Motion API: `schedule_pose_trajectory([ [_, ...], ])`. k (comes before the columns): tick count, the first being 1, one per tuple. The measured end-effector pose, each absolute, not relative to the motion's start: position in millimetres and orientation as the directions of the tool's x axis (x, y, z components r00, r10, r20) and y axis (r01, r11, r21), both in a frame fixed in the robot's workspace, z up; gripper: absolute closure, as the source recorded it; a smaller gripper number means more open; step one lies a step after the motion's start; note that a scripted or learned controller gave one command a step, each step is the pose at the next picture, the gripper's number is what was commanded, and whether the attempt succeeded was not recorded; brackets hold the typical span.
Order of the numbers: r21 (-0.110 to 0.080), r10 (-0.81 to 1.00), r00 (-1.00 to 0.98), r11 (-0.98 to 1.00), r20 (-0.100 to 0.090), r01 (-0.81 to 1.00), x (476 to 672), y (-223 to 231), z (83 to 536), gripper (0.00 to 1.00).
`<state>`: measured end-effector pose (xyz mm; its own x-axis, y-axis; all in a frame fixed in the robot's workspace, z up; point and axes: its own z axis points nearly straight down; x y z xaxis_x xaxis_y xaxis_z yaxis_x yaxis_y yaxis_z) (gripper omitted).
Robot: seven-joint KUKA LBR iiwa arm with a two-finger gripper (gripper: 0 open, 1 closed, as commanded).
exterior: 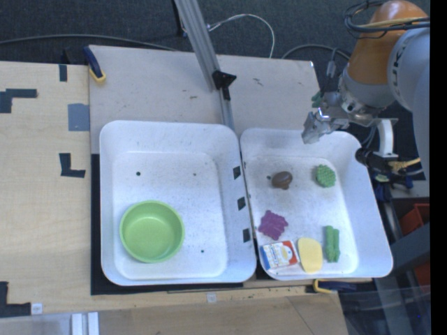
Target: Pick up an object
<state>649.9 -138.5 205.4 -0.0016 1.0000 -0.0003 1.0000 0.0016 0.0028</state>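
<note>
Pincer (pixel 312 130) hung over the far edge of the right bin (pixel 363 187), nothing seen between its tips; whether spread or clenched could not be told, too small and blurred. The arm (pixel 387 47) came in from beyond the right bin's far right corner.

Step in hand, as judged: approach, before any grasp. No object was lifted; all lay on the floor of the right bin.

Candidates, placed against the right bin:
- brown lump (pixel 281 180), far half, left of centre, apart from the rest.
- green knobbly piece (pixel 324 175), far half, right of centre, the one nearest the pincer.
- purple piece (pixel 272 224), near half, by the left wall.
- white packet (pixel 279 255), near left corner, touching or just beside the yellow piece (pixel 310 254).
- green stick (pixel 331 243), near right part, just beside the yellow piece.

Outside the right bin, to its left: the left bin (pixel 112 187) held a green bowl (pixel 151 230) in its near left part.

Next move, judged: travel inward from the far rim, centre over one item, descend with tips apart, then close. The green knobbly piece or brown lump looked the easier picks, each with free space around. The near cluster was crowded, so a grab there risked nudging neighbours.
</note>
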Motion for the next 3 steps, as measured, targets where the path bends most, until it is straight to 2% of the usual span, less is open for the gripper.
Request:
schedule_pose_trajectory([
  [1,-0.001,1.000,-0.006,0.006,0.002,1.000,651.0,-79,207,1.00],
  [3,-0.001,1.000,-0.007,0.007,0.002,1.000,637.6,31,230,1.00],
])
